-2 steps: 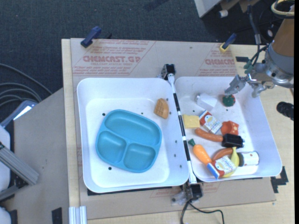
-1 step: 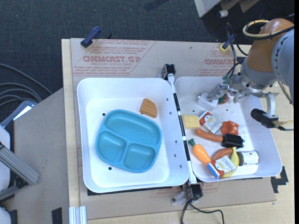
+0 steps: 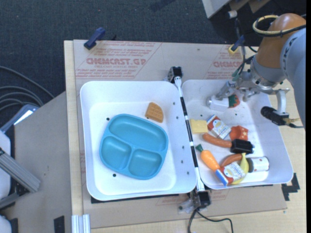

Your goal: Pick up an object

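**A:** Walk me across the tabletop (image 3: 121,57) from the left. What's there?

**B:** First the left bin (image 3: 90,130). A blue divided plate (image 3: 133,145) lies flat in its middle, and a small brown cracker or toast piece (image 3: 154,112) sits just beyond the plate's far corner, apart from it. Both rest loose there; I judge neither is my target.

**A:** And past the divider?

**B:** The right bin (image 3: 277,152) holds a crowd of toy food, bunched toward the near half: a yellow cheese block (image 3: 198,126) against the divider, a small carton (image 3: 219,128) beside it, a sausage (image 3: 217,141), a carrot (image 3: 210,159), a red piece (image 3: 239,132), a black item (image 3: 241,146), a banana (image 3: 244,165) and a white can (image 3: 259,164) on its side. They touch and overlap, which makes a clean pick awkward.

**A:** So where is your tool?

**B:** My tool (image 3: 228,97) is low over the far part of that bin, where the floor is barer. A small red-and-green object (image 3: 233,101) lies right at it; that seems to be what I'm after.

**A:** Gripped?

**B:** I cannot tell whether the tool is released or clenched, nor whether it has that piece.
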`<state>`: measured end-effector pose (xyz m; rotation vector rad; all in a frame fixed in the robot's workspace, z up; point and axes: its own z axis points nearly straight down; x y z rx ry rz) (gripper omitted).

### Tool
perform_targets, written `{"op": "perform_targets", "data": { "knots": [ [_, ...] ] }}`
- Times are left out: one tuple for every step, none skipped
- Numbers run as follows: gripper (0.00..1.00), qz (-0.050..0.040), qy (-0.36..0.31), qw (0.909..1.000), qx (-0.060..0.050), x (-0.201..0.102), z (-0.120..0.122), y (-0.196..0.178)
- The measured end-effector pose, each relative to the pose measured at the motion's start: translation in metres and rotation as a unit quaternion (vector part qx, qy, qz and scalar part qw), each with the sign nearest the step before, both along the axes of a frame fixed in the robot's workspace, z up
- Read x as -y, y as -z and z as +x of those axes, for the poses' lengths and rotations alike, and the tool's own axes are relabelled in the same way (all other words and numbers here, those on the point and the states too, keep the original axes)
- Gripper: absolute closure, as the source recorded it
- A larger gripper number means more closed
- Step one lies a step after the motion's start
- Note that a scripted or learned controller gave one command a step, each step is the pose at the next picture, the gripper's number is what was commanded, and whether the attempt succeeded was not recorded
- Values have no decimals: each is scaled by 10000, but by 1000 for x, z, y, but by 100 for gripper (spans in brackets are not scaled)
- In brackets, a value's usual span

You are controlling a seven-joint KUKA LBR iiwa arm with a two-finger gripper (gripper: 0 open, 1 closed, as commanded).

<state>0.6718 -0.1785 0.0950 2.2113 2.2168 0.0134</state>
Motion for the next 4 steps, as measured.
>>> {"op": "perform_targets", "data": {
  "knots": [
    [100,-35,-8,10000,65,1,3,-13],
    [0,-35,-7,10000,60,0,2,-12],
    [0,2,6,10000,-61,-16,-5,-13],
    [0,-19,13,10000,-10,-26,-1,1]
  ]
}}
